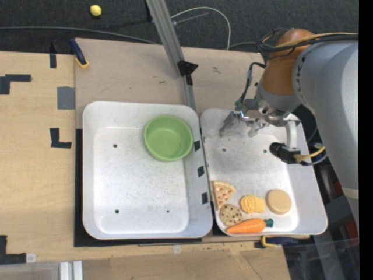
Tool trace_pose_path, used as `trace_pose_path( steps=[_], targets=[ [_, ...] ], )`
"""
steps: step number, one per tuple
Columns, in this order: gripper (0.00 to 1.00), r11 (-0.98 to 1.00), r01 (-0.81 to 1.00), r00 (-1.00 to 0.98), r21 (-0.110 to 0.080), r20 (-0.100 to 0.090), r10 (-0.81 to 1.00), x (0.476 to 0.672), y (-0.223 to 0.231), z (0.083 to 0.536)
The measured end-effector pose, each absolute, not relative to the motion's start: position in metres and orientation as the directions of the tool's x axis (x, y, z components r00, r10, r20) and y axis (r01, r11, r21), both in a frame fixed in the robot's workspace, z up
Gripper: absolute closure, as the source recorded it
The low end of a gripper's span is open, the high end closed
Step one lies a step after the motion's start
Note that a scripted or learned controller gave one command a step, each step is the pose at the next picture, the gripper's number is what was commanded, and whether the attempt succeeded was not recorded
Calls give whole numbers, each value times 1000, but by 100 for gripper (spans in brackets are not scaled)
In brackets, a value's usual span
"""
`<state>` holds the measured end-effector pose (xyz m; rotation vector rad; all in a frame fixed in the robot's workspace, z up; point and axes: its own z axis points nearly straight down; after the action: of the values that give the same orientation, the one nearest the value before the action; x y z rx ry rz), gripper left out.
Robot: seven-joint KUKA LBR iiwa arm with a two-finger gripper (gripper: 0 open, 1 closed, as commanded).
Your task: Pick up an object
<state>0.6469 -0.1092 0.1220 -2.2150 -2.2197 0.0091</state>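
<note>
Two white bins sit on the counter [134, 74]. The left bin [102, 174] holds one green bowl [168, 137] near its back right corner. The right bin [250, 156] has five toy foods bunched along its front edge: one pizza slice [222, 191], one chocolate-chip cookie [231, 214], one yellow corn piece [252, 203], one tan round [279, 202], one carrot [249, 226]. The end effector [240, 125] hangs over the right bin's back, fingers spread, nothing between them, well apart from the food.
</note>
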Motion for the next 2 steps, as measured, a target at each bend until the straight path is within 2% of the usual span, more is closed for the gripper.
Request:
trace_pose_path(
  steps=[1,2],
  targets=[
    [100,4,1000,-4,-2,0,1000,649,-109,136],
    [100,2,1000,-2,3,0,1000,656,-107,181]
  ],
)
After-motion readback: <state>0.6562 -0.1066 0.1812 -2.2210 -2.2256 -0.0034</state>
